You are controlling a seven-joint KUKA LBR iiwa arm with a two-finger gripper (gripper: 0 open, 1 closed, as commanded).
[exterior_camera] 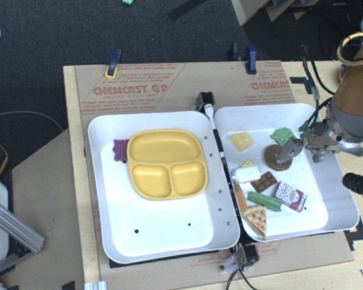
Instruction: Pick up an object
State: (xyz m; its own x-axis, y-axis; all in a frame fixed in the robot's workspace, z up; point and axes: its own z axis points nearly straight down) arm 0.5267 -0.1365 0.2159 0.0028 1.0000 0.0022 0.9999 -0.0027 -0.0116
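- Over the right bin [337, 218], the arm [352, 105] reaches in from the right edge, with its gripper [289, 149] low above the clutter near the bin's middle
- Directly at the gripper tip sits a brown round piece [275, 156]; whether it is touched or merely overlapped from this angle is unclear
- Finger spread: I cannot tell, since the grey metal blurs together at the tip
- Close by lie a green piece [283, 135], a yellow square [242, 141], a brown block [264, 181], a green stick [264, 199], a pink packet [291, 196] and a pizza slice [256, 218]
- Away in the left bin [168, 242] rest a yellow divided tray [167, 162] and a purple piece [120, 149] just beside it
- Step in hand looks like the descent onto a target, probably the brown round piece; nothing is lifted yet
- Next move calls for closing squarely on that piece, then rising straight up so neighbours are not dragged
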